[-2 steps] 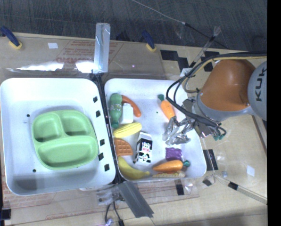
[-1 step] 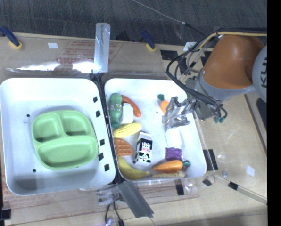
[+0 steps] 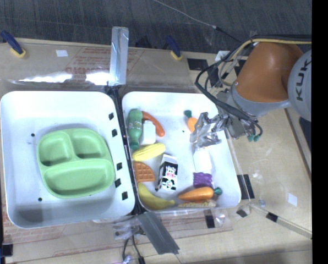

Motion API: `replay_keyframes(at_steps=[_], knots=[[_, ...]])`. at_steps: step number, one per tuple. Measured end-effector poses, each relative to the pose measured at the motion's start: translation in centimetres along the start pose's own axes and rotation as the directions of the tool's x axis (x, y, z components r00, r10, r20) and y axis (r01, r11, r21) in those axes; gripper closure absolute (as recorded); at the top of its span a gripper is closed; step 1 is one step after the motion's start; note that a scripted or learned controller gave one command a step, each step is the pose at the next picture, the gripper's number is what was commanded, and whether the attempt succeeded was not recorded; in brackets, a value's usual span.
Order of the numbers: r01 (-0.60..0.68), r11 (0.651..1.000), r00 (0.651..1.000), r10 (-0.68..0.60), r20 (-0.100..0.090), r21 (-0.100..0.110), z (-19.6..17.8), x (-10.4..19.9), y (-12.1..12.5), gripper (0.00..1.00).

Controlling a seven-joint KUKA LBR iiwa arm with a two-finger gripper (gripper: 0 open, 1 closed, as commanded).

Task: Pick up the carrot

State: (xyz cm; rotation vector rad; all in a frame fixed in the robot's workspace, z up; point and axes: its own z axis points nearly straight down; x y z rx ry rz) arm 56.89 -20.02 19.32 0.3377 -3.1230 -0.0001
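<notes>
- Left of frame: we see a green tray [image 3: 74,164] in the left bin [image 3: 10,147]; no part in the task.
- Centre right: the carrot [image 3: 197,193] lies at the lower edge of the right bin [image 3: 175,99], untouched, so we judge the pick not yet begun.
- Right: the gripper [image 3: 203,134] hangs above the bin's right side, well short of the carrot; its fingers look parted, with nothing between them.
- Under all: a wooden bench [image 3: 279,169], dark floor across the top.

A: What was the bench [image 3: 274,164] like?

B: Light wood-ish top, covered with clear plastic sheeting. Two shallow white bins sat right on it, side by side and touching: left bin [image 3: 12,147], right bin [image 3: 230,164]. Blue clamps [image 3: 12,44] gripped the far edge, and black tape marks [image 3: 246,187] were stuck near the right bin.
</notes>
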Motion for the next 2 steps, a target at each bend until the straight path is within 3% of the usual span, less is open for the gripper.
replay_keyframes(at_steps=[1,2], knots=[[-0.221,0.975,0.975,0.221,0.006,0.002,-0.9,-1.5,-1.4,1.0],[-0.673,0.739,0.739,0.673,0.005,-0.001,-0.1,-3.7,1.6,1.0]])
